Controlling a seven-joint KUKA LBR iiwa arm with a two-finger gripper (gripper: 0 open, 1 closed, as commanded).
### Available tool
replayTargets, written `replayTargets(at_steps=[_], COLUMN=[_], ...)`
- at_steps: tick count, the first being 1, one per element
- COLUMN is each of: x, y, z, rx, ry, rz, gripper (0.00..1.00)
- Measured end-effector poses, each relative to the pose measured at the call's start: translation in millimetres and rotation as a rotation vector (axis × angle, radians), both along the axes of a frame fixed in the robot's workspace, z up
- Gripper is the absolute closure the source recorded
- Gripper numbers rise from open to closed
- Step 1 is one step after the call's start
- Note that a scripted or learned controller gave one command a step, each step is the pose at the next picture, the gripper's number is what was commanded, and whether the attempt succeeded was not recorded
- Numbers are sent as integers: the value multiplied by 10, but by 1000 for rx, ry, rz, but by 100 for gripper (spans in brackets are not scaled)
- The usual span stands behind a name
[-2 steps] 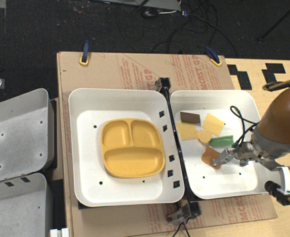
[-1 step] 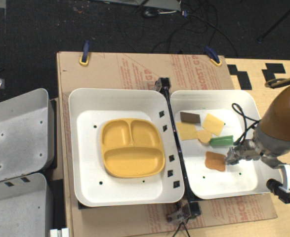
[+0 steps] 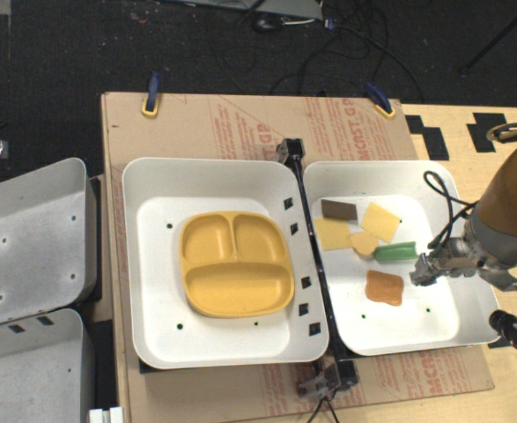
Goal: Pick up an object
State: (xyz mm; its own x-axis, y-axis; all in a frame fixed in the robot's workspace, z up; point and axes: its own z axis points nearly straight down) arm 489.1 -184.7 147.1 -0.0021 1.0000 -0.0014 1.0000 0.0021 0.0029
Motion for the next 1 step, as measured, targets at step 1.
replayTargets(at_steps=[1], x=[-34], y=[-45], z=[444], rx=[-1], ry=[-2], rz=[0], gripper=[100])
